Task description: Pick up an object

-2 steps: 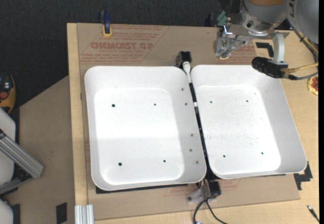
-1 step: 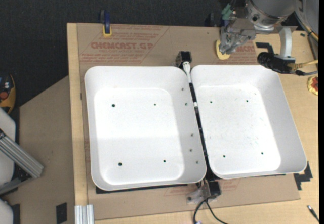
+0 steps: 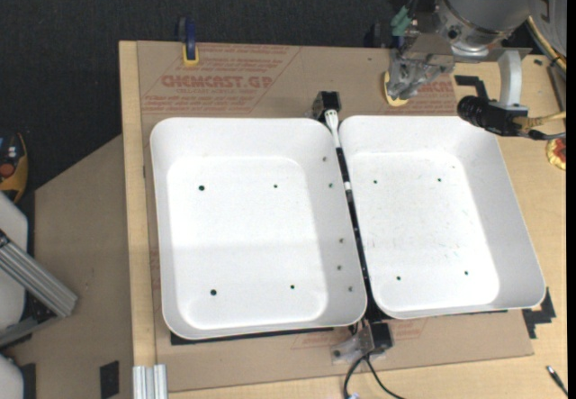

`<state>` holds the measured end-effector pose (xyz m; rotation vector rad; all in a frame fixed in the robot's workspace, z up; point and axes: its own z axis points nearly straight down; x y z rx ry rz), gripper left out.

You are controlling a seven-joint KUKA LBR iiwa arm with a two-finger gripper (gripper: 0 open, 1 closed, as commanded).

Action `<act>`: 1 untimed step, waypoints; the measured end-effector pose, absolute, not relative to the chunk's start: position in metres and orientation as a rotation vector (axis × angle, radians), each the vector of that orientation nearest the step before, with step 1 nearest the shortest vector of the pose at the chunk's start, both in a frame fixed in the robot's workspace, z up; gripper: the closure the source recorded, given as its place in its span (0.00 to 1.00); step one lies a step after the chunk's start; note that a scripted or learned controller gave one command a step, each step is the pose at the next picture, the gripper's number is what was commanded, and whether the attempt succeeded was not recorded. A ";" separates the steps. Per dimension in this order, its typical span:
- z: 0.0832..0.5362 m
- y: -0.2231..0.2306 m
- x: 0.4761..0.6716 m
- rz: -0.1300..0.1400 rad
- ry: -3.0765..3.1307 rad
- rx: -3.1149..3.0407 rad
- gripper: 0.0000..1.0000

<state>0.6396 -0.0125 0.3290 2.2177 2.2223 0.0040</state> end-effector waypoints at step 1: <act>0.237 0.080 0.626 -0.009 2.238 2.218 1.00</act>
